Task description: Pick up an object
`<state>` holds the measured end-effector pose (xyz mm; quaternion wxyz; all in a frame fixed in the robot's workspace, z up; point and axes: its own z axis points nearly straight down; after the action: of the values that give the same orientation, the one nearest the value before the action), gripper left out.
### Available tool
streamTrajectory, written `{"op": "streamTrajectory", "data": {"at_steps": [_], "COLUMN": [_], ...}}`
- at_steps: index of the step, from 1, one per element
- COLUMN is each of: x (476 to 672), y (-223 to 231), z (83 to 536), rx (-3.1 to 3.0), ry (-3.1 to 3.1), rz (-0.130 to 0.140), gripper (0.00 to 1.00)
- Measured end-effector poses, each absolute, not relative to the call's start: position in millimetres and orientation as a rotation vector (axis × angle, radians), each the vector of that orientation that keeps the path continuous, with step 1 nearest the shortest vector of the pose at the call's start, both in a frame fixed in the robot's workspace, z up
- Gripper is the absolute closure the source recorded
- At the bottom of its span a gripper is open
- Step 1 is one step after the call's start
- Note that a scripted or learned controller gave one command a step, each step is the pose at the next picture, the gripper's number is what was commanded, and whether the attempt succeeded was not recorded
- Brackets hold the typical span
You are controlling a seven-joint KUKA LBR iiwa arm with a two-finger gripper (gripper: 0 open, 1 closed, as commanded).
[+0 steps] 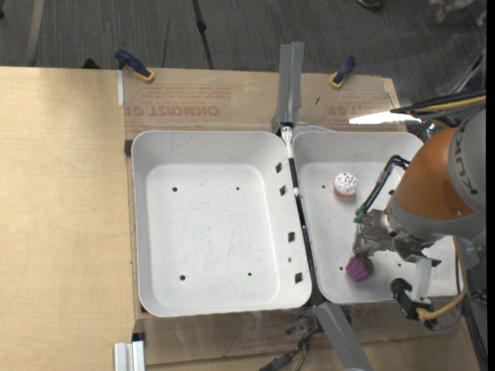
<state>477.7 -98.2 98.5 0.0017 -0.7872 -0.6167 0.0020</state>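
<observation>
One fixed camera above bench (pixel 62 207), looking down at a slant, mid distance. Floor at 12 o'clock, both bins in frame: left bin (pixel 155 149) centre, right bin (pixel 325 149) toward 3 o'clock, arm (pixel 441 184) entering from 3 o'clock.

You're looking at a robot lab: two white bins (pixel 147 207) clamped to a cardboard-covered bench (pixel 62 207), tripod legs (pixel 197 18) on grey carpet (pixel 232 14).

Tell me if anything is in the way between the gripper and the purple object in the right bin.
Nothing visible is. The gripper sits right above the purple object near the front of the right bin. The white speckled ball lies farther back, off to the side.
</observation>
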Motion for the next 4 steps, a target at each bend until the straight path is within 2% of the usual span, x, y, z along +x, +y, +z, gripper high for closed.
{"op": "streamTrajectory", "data": {"at_steps": [1, 2, 3, 4], "x": [517.5, 543.0, 543.0, 476.3], "y": [-175, -115, -115, -116], "z": [206, 253, 253, 136], "rx": [-2.41, -2.591, -2.591, -2.683], "ry": [-2.017, -1.778, -1.777, -1.628], "rz": [0.002, 0.004, 0.005, 0.006], "gripper": [1.0, 1.0, 0.0, 0.0]}}
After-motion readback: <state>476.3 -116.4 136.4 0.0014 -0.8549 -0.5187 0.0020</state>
